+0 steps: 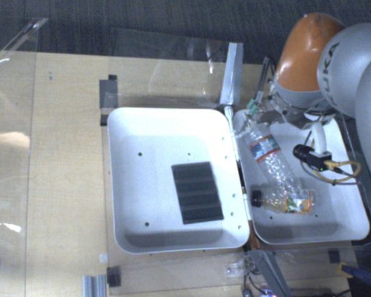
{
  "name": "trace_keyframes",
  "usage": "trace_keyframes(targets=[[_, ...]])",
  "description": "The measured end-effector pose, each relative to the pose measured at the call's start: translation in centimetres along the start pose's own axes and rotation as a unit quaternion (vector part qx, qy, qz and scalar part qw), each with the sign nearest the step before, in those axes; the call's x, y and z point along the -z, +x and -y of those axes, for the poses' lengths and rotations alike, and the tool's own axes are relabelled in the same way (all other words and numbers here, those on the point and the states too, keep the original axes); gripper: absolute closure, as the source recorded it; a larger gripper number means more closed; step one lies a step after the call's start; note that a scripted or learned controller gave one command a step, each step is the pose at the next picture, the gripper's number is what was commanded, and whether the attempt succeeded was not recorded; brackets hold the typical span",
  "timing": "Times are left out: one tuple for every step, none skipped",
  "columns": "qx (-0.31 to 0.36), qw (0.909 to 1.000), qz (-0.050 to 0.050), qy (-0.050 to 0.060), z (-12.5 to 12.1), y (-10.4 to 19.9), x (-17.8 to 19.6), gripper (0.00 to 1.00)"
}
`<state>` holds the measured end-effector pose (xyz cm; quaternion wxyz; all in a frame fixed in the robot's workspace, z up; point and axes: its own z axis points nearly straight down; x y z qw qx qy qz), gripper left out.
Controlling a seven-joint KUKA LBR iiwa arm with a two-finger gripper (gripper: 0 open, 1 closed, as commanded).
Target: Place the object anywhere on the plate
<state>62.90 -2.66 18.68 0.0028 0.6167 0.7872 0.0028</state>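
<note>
The pincer sits at the top-left corner of the right bin, tucked under the arm's orange band — whether it is spread or pressed together I cannot tell, since the wrist hides it. Just below it lies a clear bottle with a red-and-blue label, slanting down across the bin; its upper end is close by the pincer, but nothing shows it pinched. Lower in the same bin lies a second bottle, black-capped with an orange label, touching or nearly touching the first.

The dark plate lies flat in the left bin, well apart from both bottles, beyond the wall between the bins.

The risks, as I judge them: a smooth, round, crushable bottle taken near its end could swing or slip out — most likely while crossing that wall. The second bottle may get nudged or dragged along. And a bottle set down on the plate could roll off.
</note>
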Motion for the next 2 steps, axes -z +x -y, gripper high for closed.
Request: trace_keyframes(targets=[[0.093,0.9956,-0.001,0.001,2.6,7.7,2.6,1.00],[0.126,0.9920,-0.001,0.000,-5.0,24.8,7.5,1.00]])
